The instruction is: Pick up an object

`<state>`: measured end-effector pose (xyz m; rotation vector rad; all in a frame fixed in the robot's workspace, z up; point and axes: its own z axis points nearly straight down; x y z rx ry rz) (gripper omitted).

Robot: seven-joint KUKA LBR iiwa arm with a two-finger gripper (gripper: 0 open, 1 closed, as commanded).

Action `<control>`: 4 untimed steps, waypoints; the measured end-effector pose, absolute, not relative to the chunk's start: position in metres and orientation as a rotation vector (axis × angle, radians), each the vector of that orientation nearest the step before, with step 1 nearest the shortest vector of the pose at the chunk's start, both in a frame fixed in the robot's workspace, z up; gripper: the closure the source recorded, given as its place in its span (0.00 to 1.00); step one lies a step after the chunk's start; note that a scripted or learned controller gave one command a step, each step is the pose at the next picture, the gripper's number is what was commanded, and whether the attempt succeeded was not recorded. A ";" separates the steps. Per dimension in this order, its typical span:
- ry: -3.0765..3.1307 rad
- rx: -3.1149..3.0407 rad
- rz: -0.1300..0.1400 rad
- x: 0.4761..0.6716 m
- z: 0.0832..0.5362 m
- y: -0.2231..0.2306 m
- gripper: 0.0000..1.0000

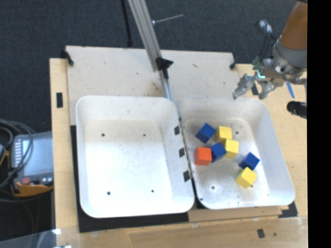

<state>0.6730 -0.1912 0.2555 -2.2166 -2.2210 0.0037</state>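
- While I watch from my console, nearest the camera I see the left bin, and beside it the right bin with all the loose pieces.
- Closest in that right bin sits a yellow cube, with a blue cube just beside it, toward the far side.
- Further in, I see a tight cluster: an orange cube touching a second blue cube, which is touching a second yellow cube.
- Behind those lie a third yellow cube and a third blue cube, near each other.
- Beyond the bin's far rim, over the bare bench board, the gripper hangs with its fingers spread apart and nothing between them.
- I judge this as the approach step: no cube is lifted, and the arm is well apart from all of them.
- My next move, I reckon, calls for bringing the gripper in over the bin and down onto one cube.
- I would favour the nearest yellow cube or its blue neighbour, since the packed cluster leaves little room for the fingers and risks a nudge instead of a grasp.
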 end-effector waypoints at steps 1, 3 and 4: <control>-2.228 -2.217 0.005 0.674 0.259 -0.192 0.00; -2.221 -2.220 0.007 0.664 0.155 -0.191 0.00; -2.221 -2.221 0.006 0.664 0.103 -0.192 0.00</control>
